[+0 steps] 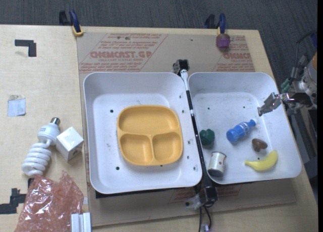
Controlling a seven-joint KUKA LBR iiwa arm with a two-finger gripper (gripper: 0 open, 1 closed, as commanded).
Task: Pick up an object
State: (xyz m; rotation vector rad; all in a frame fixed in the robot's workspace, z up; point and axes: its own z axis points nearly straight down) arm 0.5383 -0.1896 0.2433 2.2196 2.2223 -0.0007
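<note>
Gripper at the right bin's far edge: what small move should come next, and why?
Probably shift the gripper inward and toward the blue bottle, then descend. It sits at the right bin's rim with nothing between its fingers, and the bottle lies nearest, apart from the banana.

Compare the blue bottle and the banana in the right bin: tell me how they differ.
Colour: the blue bottle is blue with a paler cap end; the banana is yellow.
Shape: the bottle is straight and cylindrical; the banana is curved and tapers to a point.
Place: the bottle lies near the bin's middle; the banana lies nearer the front right corner.
Shared: both lie on their sides in the right bin, untouched by the gripper.
</note>
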